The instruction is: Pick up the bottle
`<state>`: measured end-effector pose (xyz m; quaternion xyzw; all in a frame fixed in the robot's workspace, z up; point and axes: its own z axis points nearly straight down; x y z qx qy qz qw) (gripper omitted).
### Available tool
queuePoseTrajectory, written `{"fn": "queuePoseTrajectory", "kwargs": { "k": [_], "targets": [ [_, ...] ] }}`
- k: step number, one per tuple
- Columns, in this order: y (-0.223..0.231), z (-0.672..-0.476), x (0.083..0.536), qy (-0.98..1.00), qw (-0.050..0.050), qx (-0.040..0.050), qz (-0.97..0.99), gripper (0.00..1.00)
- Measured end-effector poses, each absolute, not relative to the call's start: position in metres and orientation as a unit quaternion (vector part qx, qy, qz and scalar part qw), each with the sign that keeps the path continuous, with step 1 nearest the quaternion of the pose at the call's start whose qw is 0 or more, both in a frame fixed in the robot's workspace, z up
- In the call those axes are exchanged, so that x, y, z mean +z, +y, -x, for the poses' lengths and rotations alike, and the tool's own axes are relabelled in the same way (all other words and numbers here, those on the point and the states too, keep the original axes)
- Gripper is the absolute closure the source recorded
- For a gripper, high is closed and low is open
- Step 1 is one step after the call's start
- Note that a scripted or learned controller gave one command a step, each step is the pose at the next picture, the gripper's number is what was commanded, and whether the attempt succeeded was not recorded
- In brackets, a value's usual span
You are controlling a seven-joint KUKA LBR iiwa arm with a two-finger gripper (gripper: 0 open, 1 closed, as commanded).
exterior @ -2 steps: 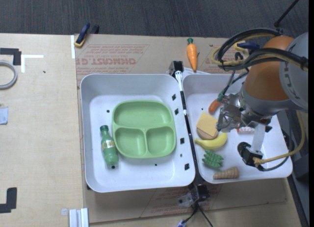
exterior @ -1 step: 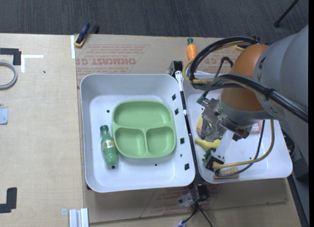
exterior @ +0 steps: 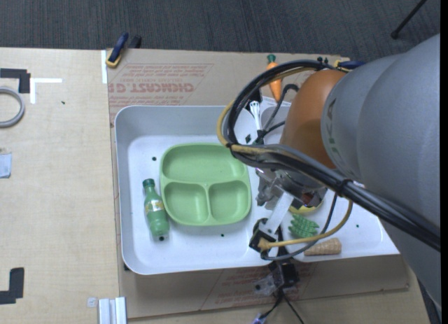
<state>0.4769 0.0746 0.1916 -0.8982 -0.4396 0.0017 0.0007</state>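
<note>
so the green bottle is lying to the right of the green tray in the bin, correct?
Not quite. The camera view shows the green bottle lying to the left of the green tray, close beside its edge, in the bin.

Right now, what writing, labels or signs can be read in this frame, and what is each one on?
Red print on the cardboard sheet behind the white bin: appears upside down and mirrored, too blurred to quote reliably.
Yellow label on the green bottle: too small to read.
Faint red print on the cardboard in front of the bin: unreadable.
</note>
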Motion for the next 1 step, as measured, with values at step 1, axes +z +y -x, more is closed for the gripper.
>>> {"fn": "queuePoseTrajectory", "kwargs": {
  "k": [1],
  "targets": [
    [0.1432, -0.4771, 0.2234, -0.409, 0.0, 0.0015, 0.912, 1.0]
  ]
}}
